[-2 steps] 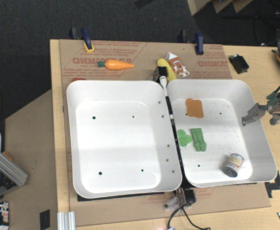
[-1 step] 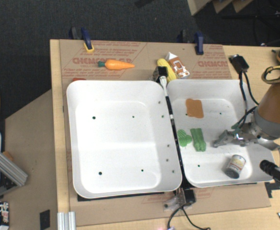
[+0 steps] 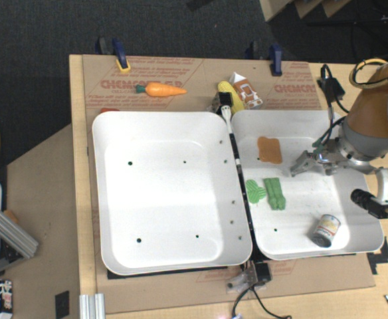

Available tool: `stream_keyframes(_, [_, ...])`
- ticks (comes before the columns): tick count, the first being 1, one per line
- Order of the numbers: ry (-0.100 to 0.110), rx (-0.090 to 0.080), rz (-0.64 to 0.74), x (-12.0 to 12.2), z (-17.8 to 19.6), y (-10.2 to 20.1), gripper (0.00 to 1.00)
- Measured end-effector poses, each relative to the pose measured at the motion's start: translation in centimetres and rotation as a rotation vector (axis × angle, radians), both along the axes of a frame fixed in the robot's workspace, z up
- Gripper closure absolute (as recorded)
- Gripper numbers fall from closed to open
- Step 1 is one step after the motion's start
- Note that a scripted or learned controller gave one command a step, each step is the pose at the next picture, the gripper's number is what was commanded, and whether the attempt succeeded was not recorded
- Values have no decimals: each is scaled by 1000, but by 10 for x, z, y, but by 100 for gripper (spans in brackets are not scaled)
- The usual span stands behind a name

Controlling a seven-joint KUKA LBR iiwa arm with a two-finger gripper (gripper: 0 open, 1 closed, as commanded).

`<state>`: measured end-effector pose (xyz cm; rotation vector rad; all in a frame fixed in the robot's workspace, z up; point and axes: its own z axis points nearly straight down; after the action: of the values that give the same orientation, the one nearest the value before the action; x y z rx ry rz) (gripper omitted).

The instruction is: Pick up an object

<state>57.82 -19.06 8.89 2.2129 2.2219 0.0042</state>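
Bench w/ two shallow white bins side by side. Left bin (image 3: 114,178): bare white floor w/ four dark dots. Right bin (image 3: 293,238): holds a brown flat piece (image 3: 270,150) near the upper middle, a green item (image 3: 267,193) just right of the divider, and a small can (image 3: 326,230) lying tilted toward the lower right corner. Arm enters from the right; gripper (image 3: 299,168) hangs over the right bin, between brown piece and can, touching neither as far as can be seen. Nothing visible between its fingers; open vs. closed cannot be told. Behind the bins, on cardboard: a toy carrot (image 3: 161,90) at left, a yellow item (image 3: 227,92) and a small printed box (image 3: 248,94) near the divider's top end.
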Motion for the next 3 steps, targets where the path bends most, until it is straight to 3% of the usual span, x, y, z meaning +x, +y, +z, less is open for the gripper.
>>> stream_keyframes(1, [1, 0, 2, 64, -3, 43, 0])
stream_keyframes(2, [1, 2, 1, 90, -3, 83, 0])
stream_keyframes(3, [9, 4, -8, -32, -2, 93, 0])
